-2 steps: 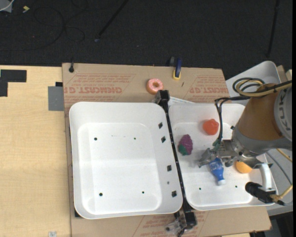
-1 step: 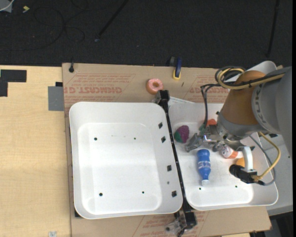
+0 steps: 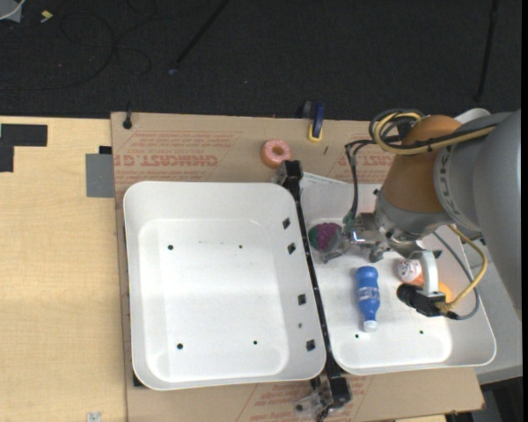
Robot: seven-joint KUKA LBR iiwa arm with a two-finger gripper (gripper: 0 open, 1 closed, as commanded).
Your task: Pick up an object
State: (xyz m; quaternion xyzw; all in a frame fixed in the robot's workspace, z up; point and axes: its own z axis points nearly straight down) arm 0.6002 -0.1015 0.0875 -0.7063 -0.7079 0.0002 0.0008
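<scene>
Black floor backs the bench (image 3: 53, 262). Low in the right bin (image 3: 422, 354), the tool (image 3: 356, 236) sits just beside a purple-green ball (image 3: 325, 234); its opening I cannot tell. Better to centre over the ball before closing, clear of the bottle (image 3: 367, 297) nearby.

A robotics lab: a grey arm (image 3: 458, 170) with exposed cabling reaches over two shallow white bins (image 3: 213, 202) clamped onto printed cardboard (image 3: 202, 152) on a wooden bench (image 3: 44, 271), with loose cables (image 3: 123, 25) across black floor behind.
</scene>
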